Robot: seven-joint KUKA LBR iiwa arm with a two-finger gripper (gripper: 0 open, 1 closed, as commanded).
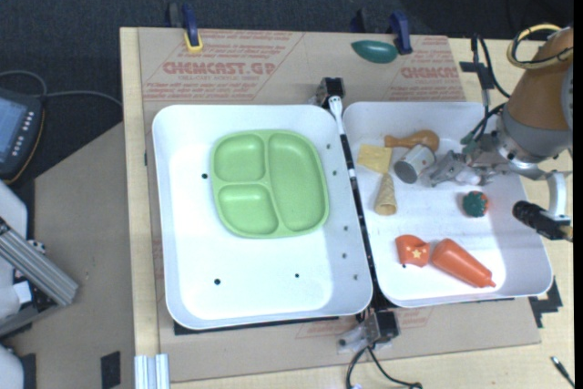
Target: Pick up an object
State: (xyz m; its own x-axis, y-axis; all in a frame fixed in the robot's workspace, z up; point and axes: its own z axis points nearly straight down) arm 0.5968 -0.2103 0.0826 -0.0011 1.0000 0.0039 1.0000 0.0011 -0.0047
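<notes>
From my screen the gripper (444,169) sits low in the right bin (510,282), reaching in from the right edge with the arm (537,109) behind it, orange band showing above the wrist. I cannot tell how far the gripper is open, and I see nothing clearly caught in it. Its tip lies just beside a small grey cylinder (412,165), close enough that they may be touching, though I cannot be sure.

Just above the cylinder is a tan, bone-like piece (412,140), and to its left a pale yellow wedge (373,158). Below that wedge lies a tan cone (387,194), pointing up. A small dark green object (474,204) rests just below the wrist, apart from the gripper. Near the bin's front edge, a red piece (413,251) and an orange carrot-shaped toy (463,262) lie side by side, touching or nearly so.

The left bin (182,223) holds a light green divided plate (271,183) with three compartments, set toward the back.

Out on the bench (146,68), behind the right bin, a teal oval object (373,51) lies beside a blue clamp (399,32); another clamp (190,25) grips the back edge further left.
</notes>
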